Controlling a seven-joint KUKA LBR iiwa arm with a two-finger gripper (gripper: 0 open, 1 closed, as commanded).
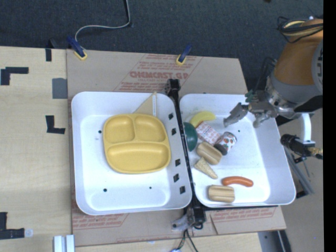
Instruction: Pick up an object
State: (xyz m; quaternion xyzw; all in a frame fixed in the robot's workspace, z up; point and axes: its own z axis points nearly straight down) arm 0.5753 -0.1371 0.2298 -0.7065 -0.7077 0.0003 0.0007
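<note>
End effector (pixel 245 116): fingers spread, holding nothing, over right bin (pixel 278 161).
Sausage (pixel 237 181): smooth orange-red, long axis left-right.
Cone (pixel 206 168): tan, tip lower right.

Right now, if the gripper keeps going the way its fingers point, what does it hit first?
The gripper points down-left into the right bin. Likely first contact is the small dark-capped item beside the printed packet, though depth is hard to judge from above.
</note>
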